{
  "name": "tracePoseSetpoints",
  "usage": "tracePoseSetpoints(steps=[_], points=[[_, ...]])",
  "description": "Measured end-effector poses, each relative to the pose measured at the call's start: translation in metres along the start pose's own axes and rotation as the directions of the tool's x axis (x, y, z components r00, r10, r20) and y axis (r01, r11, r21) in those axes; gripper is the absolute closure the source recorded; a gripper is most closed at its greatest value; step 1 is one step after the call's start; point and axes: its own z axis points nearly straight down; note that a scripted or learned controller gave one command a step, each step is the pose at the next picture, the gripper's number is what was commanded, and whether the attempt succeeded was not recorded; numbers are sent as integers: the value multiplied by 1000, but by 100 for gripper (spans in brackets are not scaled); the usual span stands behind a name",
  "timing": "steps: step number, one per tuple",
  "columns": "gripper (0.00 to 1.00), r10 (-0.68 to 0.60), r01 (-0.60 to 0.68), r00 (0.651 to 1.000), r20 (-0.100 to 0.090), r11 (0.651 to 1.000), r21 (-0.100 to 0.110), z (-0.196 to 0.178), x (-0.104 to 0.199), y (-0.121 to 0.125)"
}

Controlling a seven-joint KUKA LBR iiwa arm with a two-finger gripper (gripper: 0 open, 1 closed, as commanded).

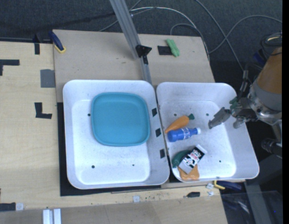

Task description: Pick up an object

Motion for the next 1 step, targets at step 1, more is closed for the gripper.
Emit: tracePoseSetpoints(steps=[1], points=[[0, 0, 0, 1000, -1, 1000, 5, 62, 0, 1]])
